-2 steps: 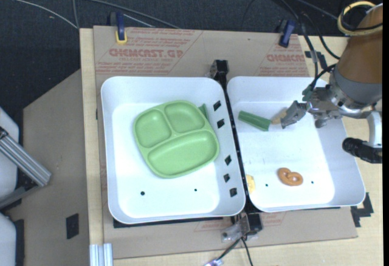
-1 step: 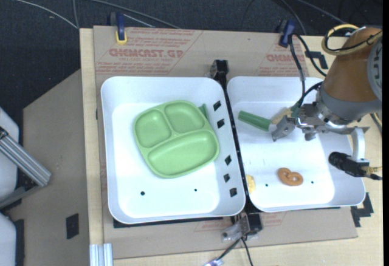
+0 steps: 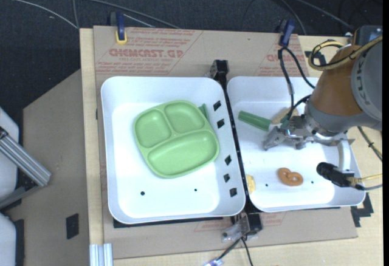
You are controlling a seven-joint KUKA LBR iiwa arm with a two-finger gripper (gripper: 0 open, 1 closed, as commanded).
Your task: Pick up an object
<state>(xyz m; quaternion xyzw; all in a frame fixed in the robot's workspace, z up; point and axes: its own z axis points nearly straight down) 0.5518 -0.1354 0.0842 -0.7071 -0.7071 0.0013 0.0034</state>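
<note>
In the right bin, pincer low beside the green stick, grip state unclear — risks nudging it aside, closing on nothing.

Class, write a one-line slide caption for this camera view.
Robot hand hovers over right bin near a green stick; divided green plate fills left bin.

arm: cut off at right edge | claw: fingertips too small to read

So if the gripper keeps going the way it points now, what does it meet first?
Probably the green stick-like object: the gripper points toward the left, and the object lies just ahead, slightly above. Depth is unclear; it could touch the right bin's floor first.
</note>
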